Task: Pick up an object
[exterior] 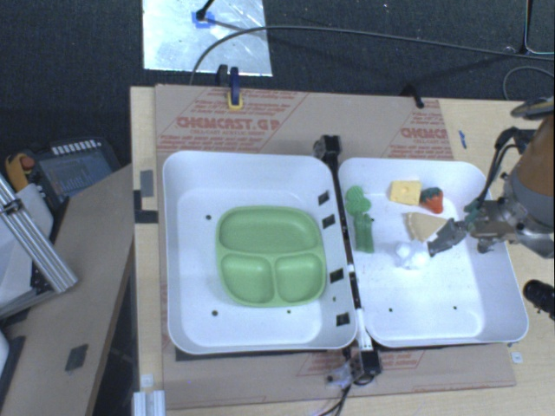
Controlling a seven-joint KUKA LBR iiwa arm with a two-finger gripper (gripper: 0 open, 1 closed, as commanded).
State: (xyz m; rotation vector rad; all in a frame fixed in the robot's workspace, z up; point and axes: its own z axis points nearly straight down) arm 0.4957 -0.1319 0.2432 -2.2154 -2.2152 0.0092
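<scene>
Fingers [444, 239], state impossible to tell, hover beside the tan wedge [425, 225], whose long axis runs left-right.

Right bin: green toy [358, 217] at 9 o'clock, yellow block [404, 191], red-green piece [432, 199], tan wedge [423, 225] toward 12, white lump [408, 254] centre

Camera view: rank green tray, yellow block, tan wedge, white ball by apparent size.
1. green tray, by far the largest
2. tan wedge
3. yellow block, close to the wedge, so their order is unsure
4. white ball, smallest
</scene>
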